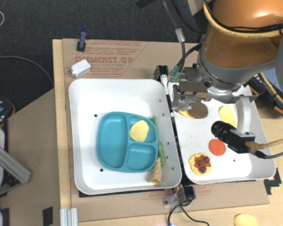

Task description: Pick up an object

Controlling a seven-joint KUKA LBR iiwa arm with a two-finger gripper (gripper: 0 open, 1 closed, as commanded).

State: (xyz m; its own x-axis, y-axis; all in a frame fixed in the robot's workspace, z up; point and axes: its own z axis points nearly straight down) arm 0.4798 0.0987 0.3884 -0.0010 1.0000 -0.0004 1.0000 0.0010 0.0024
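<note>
A cardboard sheet [113,55] with red print lies under both bins. On it, up and to the left of the blue plate [114,145], sit a small white block [80,68] and, farther up, a little blue clip [82,39]. The blue plate is a three-part tray that rests flat in the middle of the left bin [85,98]. Its large left compartment and lower right compartment are bare, and a pale yellow piece [139,131] lies in its upper right compartment. A thin green stalk [159,147] runs along the plate's right edge, touching it or nearly so. A tan crumbly piece [155,173] lies at the plate's lower right corner, against the stalk's lower end. To the right of the plate, past the wall between the bins, is the right bin [188,135]. The gripper [180,100] hangs low above and to the right of the plate, at the upper left corner of that bin. The grey and orange arm [245,27] covers much of it, so I cannot tell whether it is spread or pressed together. The brown disc [198,111] lies flat on the bin floor just beside the gripper, on the side away from the plate. Farther right of the plate come a small round pizza-like piece [200,163] level with its lower edge, a red disc [217,147] a little higher, and a yellow slice [227,115] level with its top.
</note>
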